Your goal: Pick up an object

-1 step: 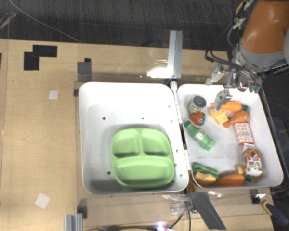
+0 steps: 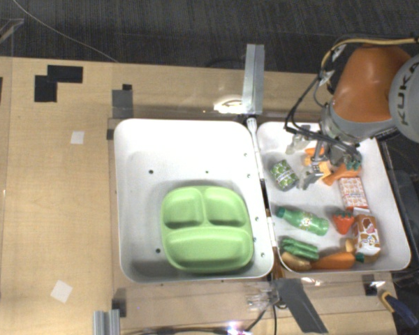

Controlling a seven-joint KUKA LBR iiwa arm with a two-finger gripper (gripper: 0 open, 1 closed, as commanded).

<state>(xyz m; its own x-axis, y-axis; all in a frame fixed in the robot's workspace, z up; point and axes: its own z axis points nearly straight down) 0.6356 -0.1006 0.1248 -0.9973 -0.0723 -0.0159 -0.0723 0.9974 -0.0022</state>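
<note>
Reaching down into the right bin [image 2: 398, 246], the arm [image 2: 366, 82] is judged to be at the approach step, with no object yet lifted. Nearest the camera's foot of the view, along the bin's front wall, a carrot [image 2: 333, 260] and a dark green cucumber [image 2: 298, 248] are laid end to end, with a small carton [image 2: 367, 234] and a red pepper [image 2: 343, 223] just beside them. Further in, a green bottle [image 2: 302, 220] is laid on its side, a pink packet [image 2: 352, 192] is set toward the right wall, and a round green pouch [image 2: 284, 174] is placed near the divider. Beyond these, the gripper [image 2: 318, 167] is lowered over an orange piece [image 2: 333, 175] at the back of the bin; whether it is released or clenched cannot be told, and nothing is seen to be held. A clean descent on one item is called for next, and crowding by the pouch and packet is the likely hindrance. In the left bin [image 2: 136, 187] a green tray [image 2: 206, 227] is laid, well apart from the arm.
</note>
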